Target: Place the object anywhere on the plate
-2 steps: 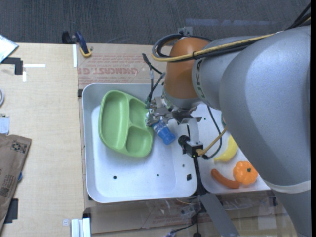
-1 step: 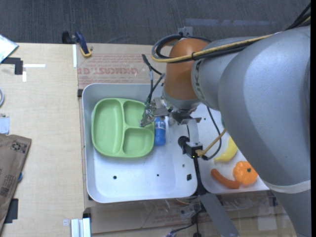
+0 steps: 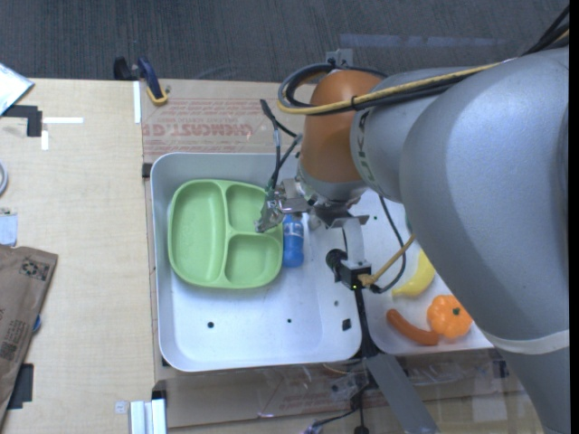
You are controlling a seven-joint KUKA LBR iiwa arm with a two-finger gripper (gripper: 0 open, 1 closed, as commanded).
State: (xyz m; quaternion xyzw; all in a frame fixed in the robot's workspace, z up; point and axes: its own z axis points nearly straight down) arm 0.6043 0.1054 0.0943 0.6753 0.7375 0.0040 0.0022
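A light green plate (image 3: 204,238) with three compartments lies in the upper left part of the left white bin (image 3: 244,342). Just off the plate's right rim lies a small blue bottle-like object (image 3: 292,245), its white top tucked under the wrist. My gripper (image 3: 271,212) hangs over the plate's right edge, up and to the left of the blue object. The orange-banded wrist (image 3: 330,138) and the grey arm hide the gripper's upper part.
The right bin (image 3: 384,337) holds a yellow banana (image 3: 417,278), a small orange pumpkin (image 3: 450,317) and an orange carrot-like piece (image 3: 412,328). A black cable fitting (image 3: 342,268) dangles over the left bin's right side. Cardboard lies behind the bins.
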